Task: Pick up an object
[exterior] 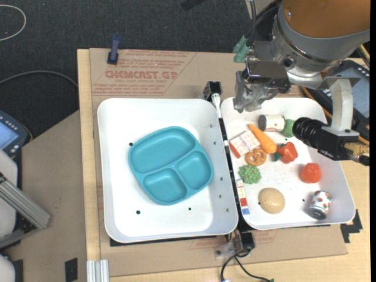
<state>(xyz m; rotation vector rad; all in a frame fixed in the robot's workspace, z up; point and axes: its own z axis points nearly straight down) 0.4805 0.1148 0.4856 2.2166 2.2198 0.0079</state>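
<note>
1. Red print on the board (141,75) reads "CHEMCAST GP"; the smaller lines are illegible.
2. The arm (320,16) is cut off at the top edge and hides the right bin's (346,207) far corner.
3. The gripper (247,101) hangs over that bin's far left, just beyond the carrot (263,138); its fingers look nearly closed, holding nothing.

Grey arm (320,25) with broad orange band, black cables, dark metallic pincer (249,101) below a teal fitting
</note>
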